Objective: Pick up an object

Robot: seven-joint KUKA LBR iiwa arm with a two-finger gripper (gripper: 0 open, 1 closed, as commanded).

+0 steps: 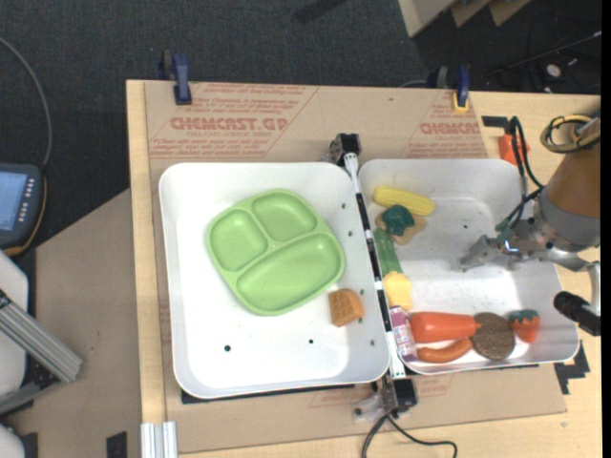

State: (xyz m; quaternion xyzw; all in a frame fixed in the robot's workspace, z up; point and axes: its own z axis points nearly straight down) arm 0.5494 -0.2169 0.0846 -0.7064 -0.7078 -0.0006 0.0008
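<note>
Metal gripper (474,255) hangs over the right white bin (449,172) (jaws apart, holding nothing). Orange toy carrot (441,326) lies lower in the frame, near the bin's bottom edge.

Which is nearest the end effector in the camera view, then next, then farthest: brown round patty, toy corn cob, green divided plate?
From the end effector:
1. Brown round patty, right bin's near edge.
2. Toy corn cob, right bin's far left corner.
3. Green divided plate, left bin.
</note>
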